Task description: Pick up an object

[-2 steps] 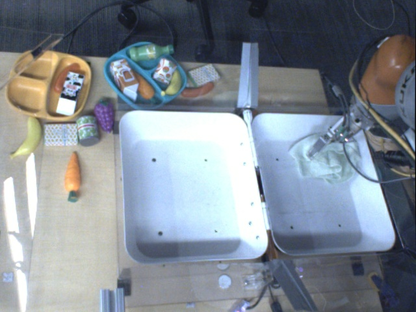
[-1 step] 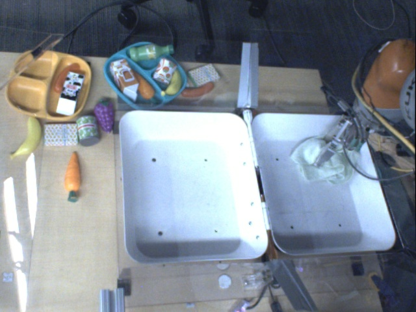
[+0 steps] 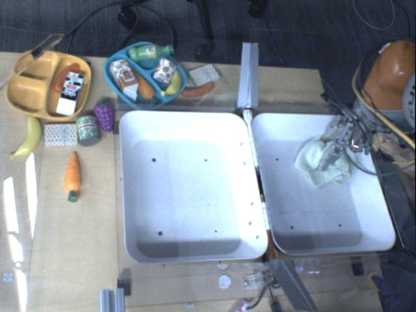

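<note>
Hovering my hand (image 3: 339, 142) on the clear bag (image 3: 320, 163) in the right bin (image 3: 364, 236); can't tell its grip, and thin film may slip out.

Lighting's pretty even and bright overall, coming mostly from above. The two white bins (image 3: 188, 187) come out almost blown out, with soft grey shadows pooling along their lower walls. There's a streak of glare on the wooden bench (image 3: 52, 239) at the lower left of the frame (looks like window light). The whole picture is a bit soft and low-res, and the gripper (image 3: 338, 142) at the right is blurry. The dark floor (image 3: 292, 18) along the top stays dim.
</note>
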Tool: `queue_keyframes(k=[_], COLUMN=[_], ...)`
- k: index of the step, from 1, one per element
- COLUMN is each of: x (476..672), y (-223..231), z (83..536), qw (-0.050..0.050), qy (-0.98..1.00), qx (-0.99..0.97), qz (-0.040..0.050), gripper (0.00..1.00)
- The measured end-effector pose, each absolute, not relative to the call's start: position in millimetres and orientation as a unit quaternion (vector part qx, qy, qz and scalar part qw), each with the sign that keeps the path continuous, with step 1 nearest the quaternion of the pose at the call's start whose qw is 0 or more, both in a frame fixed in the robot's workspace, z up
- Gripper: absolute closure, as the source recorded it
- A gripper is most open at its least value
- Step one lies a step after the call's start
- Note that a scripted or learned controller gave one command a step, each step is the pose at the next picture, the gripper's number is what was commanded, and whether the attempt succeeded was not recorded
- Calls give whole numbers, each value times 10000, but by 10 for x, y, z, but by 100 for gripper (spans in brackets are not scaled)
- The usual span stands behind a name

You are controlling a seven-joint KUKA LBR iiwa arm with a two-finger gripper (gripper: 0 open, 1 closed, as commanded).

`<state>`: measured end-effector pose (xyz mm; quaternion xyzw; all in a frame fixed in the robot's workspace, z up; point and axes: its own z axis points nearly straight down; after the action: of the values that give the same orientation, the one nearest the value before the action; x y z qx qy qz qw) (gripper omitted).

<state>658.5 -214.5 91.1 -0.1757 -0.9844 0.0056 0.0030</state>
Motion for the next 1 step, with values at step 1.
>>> queue_keyframes(k=[1], x=[6597], y=[-2118], z=[913], qw=[-22], qy=[-10000], qx=[31], qz=[40], gripper=[0])
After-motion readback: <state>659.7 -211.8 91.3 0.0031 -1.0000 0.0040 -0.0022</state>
